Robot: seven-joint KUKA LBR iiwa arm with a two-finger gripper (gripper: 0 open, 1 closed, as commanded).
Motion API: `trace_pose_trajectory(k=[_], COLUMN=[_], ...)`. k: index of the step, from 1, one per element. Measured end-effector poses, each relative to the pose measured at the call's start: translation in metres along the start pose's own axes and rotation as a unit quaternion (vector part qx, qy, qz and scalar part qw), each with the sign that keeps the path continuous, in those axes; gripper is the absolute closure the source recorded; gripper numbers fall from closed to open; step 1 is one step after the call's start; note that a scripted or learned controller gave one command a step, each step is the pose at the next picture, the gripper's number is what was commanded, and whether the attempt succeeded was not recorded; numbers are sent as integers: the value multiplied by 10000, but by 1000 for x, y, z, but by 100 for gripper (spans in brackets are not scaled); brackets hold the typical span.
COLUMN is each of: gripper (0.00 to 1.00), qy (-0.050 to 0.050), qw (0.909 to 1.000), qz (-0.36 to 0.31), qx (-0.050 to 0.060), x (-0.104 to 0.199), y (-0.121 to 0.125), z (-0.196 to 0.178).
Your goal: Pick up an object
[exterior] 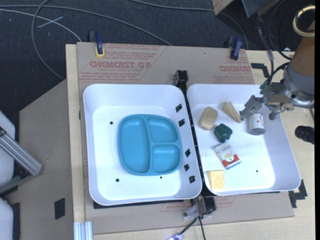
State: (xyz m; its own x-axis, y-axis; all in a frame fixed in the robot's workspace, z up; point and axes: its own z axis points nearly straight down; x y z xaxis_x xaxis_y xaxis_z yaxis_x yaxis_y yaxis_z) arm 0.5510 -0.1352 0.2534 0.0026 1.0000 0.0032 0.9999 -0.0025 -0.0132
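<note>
My gripper point(261, 113) hangs over the far right part of the right bin point(280, 181), and it is open, its two dark fingers spread apart. A small silver cylinder point(256, 125) lies on the bin floor just in front of the fingertips, not clasped by them. To its left lie a tan cone point(231, 111), a tan rounded lump point(208, 118), a dark green object point(223, 131), a white and red packet point(227, 155) and a yellow square block point(216, 179).
The left bin point(95, 134) holds a blue divided plate point(149, 144). A black divider with clips point(184, 129) runs between the bins. The arm's orange band point(305, 59) sits at the right edge. Blue clamps point(99, 44) grip the board's far edge.
</note>
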Motion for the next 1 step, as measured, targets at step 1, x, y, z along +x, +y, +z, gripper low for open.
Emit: trace_pose_trajectory(k=[1], gripper=[0], qy=[-11], qw=[10000], qz=[-15], qx=[-60], x=[0], y=[2], z=[-6])
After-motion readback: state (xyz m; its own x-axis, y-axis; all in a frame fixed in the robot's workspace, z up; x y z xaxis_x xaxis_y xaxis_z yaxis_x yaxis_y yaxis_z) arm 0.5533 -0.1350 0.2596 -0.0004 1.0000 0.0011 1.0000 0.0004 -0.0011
